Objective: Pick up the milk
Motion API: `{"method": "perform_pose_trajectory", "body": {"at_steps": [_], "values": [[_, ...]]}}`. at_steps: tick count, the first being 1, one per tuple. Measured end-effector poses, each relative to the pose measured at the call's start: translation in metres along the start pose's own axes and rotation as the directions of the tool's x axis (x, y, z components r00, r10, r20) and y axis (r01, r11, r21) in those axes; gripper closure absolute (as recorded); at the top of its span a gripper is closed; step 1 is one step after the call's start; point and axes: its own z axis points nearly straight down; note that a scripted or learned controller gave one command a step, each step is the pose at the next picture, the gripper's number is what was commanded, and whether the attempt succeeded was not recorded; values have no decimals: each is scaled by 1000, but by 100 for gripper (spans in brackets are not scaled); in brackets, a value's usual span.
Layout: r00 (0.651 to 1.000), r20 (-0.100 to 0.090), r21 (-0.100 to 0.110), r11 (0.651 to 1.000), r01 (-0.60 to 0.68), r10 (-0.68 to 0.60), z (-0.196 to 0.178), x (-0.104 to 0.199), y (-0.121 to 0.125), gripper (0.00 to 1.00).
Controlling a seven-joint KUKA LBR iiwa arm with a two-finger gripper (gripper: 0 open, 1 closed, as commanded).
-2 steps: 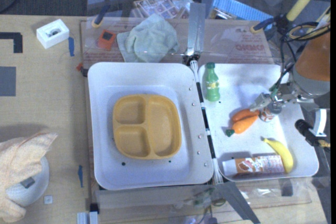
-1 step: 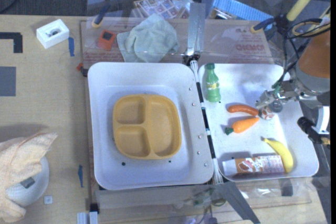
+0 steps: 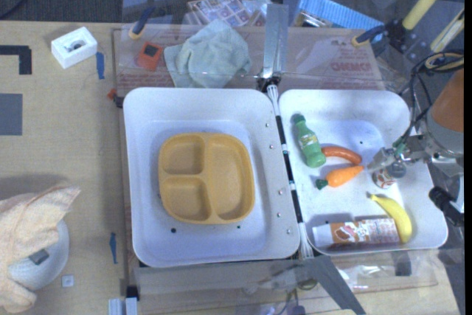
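We see the arm (image 3: 448,114) at the right of the scene as a rounded body, grey below and orange above, partly cut off by the edge. Black cables (image 3: 422,88) loop over and beside it, and a dark fitting sits on its near side. At its tip the gripper (image 3: 389,162) is a small cluster of silver metal parts with a little green and red detail, too small and blurred for us to make out screws or markings.
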Motion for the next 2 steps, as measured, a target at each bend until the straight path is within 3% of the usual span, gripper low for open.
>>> {"method": "perform_pose_trajectory", "body": {"at_steps": [1, 2], "values": [[998, -12, 28, 997, -69, 69, 15, 1, 33, 100], [971, 0, 40, 970, -239, 240, -92, -6, 39, 100]]}}
